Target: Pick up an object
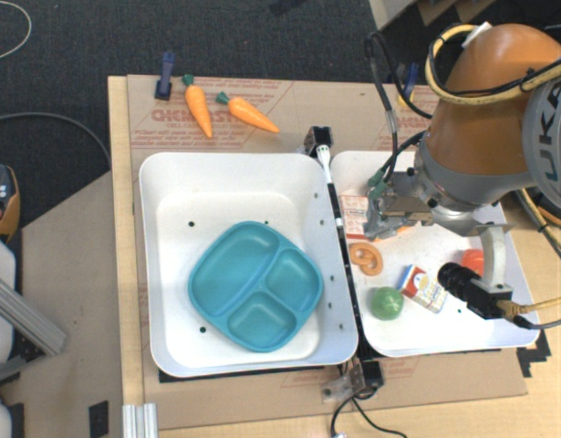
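The objects on offer lie in the right bin (526, 336): a green ball (386, 303) near the front edge, a small red, white and yellow carton (423, 287) just beside it, a pretzel-shaped brown piece (365, 258) close to the wall shared with the left bin (161, 245), a printed card or packet (353, 215) behind that, and something orange-red (472, 261) half hidden by the arm's hardware. The gripper (387, 215) hangs low over the back left part of this bin, above the card and near the pretzel piece, but the bulky orange-banded wrist blocks the view, so whether it grasps anything cannot be told; nothing is visibly held. The left bin holds a teal divided plate (255, 286), and two toy carrots (225, 110) lie on the cardboard behind the bins. The risks from here seem plain. The card lies flat and may give nothing to pinch. The pretzel piece sits so near the bin wall that a closing grip could strike the wall or push the piece aside. The ball would likely roll off if touched off-centre.
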{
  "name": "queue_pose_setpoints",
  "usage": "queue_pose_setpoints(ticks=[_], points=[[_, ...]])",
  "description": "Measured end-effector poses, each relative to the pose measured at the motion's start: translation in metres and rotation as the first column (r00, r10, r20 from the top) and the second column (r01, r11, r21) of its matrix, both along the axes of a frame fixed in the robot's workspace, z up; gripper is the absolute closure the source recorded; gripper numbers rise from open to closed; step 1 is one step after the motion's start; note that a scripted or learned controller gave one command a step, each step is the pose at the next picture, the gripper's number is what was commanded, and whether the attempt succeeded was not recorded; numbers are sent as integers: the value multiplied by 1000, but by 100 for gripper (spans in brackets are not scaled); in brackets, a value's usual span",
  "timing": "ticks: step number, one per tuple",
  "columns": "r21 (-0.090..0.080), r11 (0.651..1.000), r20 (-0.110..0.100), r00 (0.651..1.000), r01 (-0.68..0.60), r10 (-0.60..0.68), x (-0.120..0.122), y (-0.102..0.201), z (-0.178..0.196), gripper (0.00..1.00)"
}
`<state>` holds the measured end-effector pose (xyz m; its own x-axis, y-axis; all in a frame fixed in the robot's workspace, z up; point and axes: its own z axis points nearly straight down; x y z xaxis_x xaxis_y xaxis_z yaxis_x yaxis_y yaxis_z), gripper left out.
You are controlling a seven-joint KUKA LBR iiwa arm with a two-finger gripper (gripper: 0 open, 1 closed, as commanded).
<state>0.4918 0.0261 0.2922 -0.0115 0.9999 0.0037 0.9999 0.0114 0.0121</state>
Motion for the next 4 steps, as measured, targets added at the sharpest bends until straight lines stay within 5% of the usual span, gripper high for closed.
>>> queue_pose_setpoints(ticks=[1,2,3,4], points=[[3,1000,3,1000,-1,1,-12,84,116,100],[-7,1000,-25,1000,11,-11,-14,98,-7,100],[-5,1000,-9,1000,13,-13,43,90,-27,100],[3,1000,10,1000,6,-6,67,135,170,100]])
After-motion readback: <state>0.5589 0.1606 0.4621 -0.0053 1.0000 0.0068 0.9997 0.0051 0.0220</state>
